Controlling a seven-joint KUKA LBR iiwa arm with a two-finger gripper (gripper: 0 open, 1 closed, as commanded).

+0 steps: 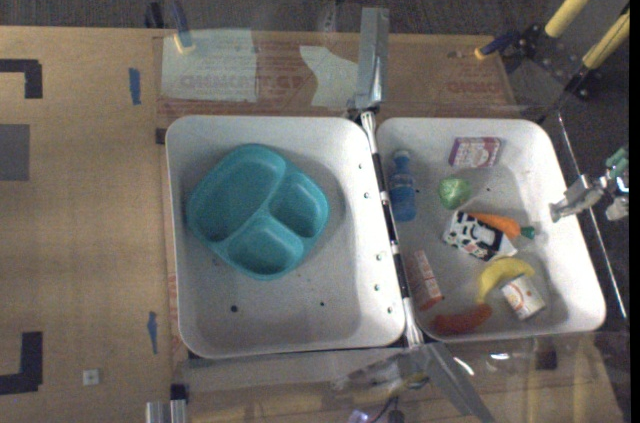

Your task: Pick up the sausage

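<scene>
The sausage (462,319) is a reddish-brown link lying flat at the front edge of the right bin (570,261), just left of a small yogurt cup (523,297) and below a banana (503,274). My gripper (585,198) sits at the bin's right rim, well to the right of and behind the sausage. It is small and partly cut off by the frame edge. Nothing is seen held in it.
The right bin also holds a blue bottle (402,185), a purple carton (474,151), a green item (453,191), a cow-patterned carton (474,235), a carrot (497,224) and a small box (427,279). A teal divided plate (257,210) lies in the left bin (300,311).
</scene>
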